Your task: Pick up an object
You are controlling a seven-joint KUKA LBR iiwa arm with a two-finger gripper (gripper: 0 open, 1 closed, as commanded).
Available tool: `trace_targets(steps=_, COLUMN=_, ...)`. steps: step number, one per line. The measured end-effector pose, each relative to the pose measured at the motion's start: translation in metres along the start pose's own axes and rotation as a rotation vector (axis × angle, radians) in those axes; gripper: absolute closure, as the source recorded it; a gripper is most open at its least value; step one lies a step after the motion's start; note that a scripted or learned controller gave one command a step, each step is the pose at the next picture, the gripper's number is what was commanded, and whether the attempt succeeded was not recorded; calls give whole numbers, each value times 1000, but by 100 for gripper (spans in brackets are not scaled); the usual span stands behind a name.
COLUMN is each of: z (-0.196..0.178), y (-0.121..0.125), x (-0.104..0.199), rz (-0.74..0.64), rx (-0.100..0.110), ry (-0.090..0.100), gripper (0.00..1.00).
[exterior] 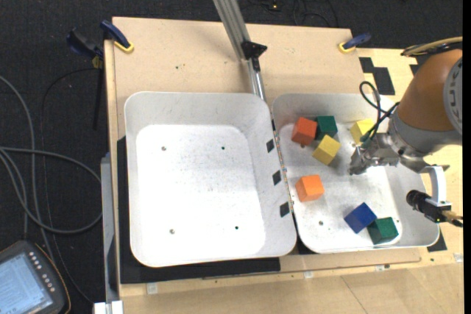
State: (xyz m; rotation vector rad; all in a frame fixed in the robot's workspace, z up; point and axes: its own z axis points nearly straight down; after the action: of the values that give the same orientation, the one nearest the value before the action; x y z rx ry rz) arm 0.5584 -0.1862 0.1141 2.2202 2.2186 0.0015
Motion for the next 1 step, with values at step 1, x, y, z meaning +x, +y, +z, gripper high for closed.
trace_targets(steps=1, z=-44, y=-1, x=-6, rz=1, rx=-2, ry=-1, gripper=100)
